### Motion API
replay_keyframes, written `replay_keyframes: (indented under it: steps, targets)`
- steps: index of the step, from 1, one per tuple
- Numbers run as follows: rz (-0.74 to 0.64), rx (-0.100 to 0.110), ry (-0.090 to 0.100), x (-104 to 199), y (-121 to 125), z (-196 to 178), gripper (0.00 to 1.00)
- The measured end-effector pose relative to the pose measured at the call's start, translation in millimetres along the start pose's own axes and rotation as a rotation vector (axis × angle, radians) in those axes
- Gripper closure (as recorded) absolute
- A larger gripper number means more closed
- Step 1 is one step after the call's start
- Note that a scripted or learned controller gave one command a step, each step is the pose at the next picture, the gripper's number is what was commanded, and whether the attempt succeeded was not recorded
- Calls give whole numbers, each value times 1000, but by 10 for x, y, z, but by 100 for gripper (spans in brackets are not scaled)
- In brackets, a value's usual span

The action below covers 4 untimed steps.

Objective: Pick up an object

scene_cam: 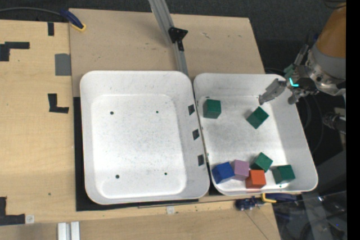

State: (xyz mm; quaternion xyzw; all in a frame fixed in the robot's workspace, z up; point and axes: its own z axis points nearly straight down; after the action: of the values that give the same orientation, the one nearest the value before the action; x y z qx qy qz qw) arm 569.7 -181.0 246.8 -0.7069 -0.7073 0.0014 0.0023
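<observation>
Lowest in the right bin (292,121), along its near edge, sits a cluster of five blocks: a blue block (223,171), a purple block (241,168), an orange block (256,178) and two green ones (262,162) (283,173). Two more green blocks lie apart farther up, one (211,108) near the left wall, one (257,117) just below the hand (281,90). That makes four green blocks, seven in all. The hand's fingers are spread and grasp nothing. No writing is legible. The left bin (90,121) adjoins on the table (34,137).
</observation>
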Motion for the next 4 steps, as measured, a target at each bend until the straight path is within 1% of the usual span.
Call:
replay_keyframes:
  steps: [1, 2, 4]
  targets:
    - [-2, -4, -1, 1, 9, -22, 0]
    - [0, 3, 0, 14, -5, 627, 0]
    - [-1, -1, -2, 62, -36, 1574, 0]
